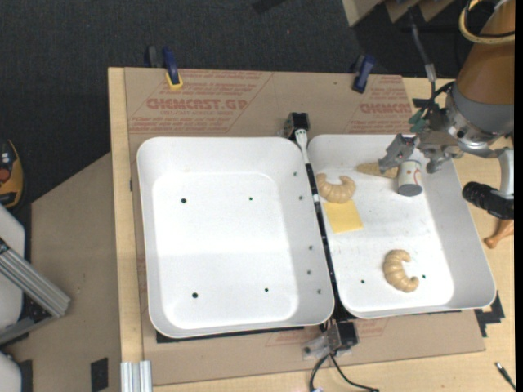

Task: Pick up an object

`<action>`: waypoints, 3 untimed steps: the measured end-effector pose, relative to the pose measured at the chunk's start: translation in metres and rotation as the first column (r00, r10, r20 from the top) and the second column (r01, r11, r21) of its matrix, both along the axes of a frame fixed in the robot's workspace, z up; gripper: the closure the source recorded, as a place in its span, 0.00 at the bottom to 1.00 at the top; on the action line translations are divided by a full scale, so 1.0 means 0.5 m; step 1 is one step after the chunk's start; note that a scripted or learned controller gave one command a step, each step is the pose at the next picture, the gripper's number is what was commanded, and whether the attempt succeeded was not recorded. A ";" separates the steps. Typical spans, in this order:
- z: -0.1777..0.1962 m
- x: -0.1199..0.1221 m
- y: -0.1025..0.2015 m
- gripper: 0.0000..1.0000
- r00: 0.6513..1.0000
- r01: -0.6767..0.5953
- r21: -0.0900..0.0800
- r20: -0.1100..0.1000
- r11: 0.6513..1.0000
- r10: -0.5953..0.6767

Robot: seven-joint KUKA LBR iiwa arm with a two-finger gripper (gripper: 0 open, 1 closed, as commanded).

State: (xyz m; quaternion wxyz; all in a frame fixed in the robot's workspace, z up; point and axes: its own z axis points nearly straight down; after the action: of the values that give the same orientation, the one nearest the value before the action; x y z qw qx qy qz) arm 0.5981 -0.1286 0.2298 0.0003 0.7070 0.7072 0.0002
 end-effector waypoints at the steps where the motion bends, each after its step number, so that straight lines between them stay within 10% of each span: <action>1: 0.485 0.063 -0.090 0.00 1.000 0.000 -0.009 0.022 1.000 0.000; 2: 0.486 0.062 -0.086 1.00 1.000 -0.002 -0.005 0.007 1.000 0.002; 3: 0.246 -0.015 0.034 1.00 1.000 -0.004 0.005 -0.015 1.000 0.004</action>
State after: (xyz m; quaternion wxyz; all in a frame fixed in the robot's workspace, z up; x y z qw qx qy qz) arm 0.5907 -0.1118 0.3526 -0.0069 0.7054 0.7087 -0.0032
